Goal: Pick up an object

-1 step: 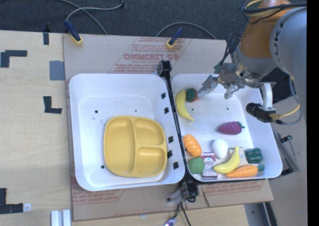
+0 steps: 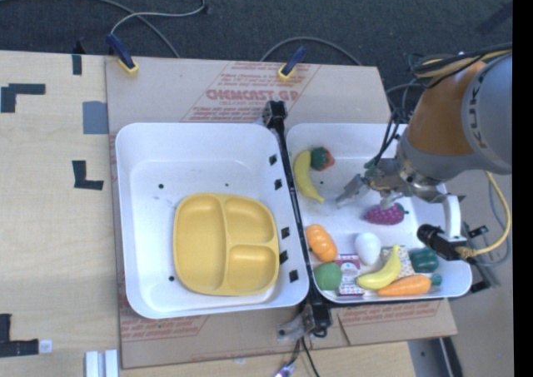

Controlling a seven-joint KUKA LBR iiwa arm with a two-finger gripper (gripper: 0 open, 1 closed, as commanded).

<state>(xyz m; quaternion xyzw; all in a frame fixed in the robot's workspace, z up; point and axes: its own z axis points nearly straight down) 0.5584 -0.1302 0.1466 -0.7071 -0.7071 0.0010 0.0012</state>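
My gripper [image 2: 367, 195] hangs over the middle of the right bin [image 2: 350, 136], open, with nothing between its fingers. One finger [image 2: 346, 193] points left toward a yellow banana [image 2: 306, 178]. The other sits just above a bunch of purple grapes [image 2: 385, 215]. A red strawberry with a green top [image 2: 321, 158] lies next to the banana's upper end. Along the bin's front lie an orange fruit [image 2: 321, 243], a white egg [image 2: 366, 245], a green pepper [image 2: 328, 275], a second banana [image 2: 381, 270], a carrot [image 2: 408, 286] and a dark green piece [image 2: 423, 260].
In the left bin [image 2: 137, 146] lies a yellow divided plate [image 2: 225, 244]. A black divider clip [image 2: 275, 113] joins the bins at the back. Cables run along the right side near the arm [image 2: 454, 130]. Both bins rest on cardboard [image 2: 241, 88].
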